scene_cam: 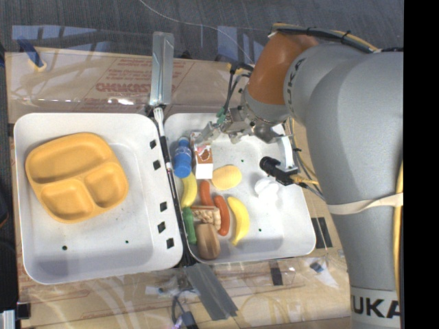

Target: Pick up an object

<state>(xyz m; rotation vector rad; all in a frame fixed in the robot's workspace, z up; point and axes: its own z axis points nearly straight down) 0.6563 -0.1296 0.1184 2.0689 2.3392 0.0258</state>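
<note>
A grey robot arm's gripper hovers in the right bin, just above a pale bread roll. Whether its fingers are apart or together cannot be told. A yellow tray lies well left of the roll.

A robotics lab: I reach in over a table sheeted in taped-down clear plastic, where two shallow white bins sit clamped side by side. Toy food and a yellow divided tray fill them. Grey carpet lies beyond, and a thin cable trails across it.
</note>
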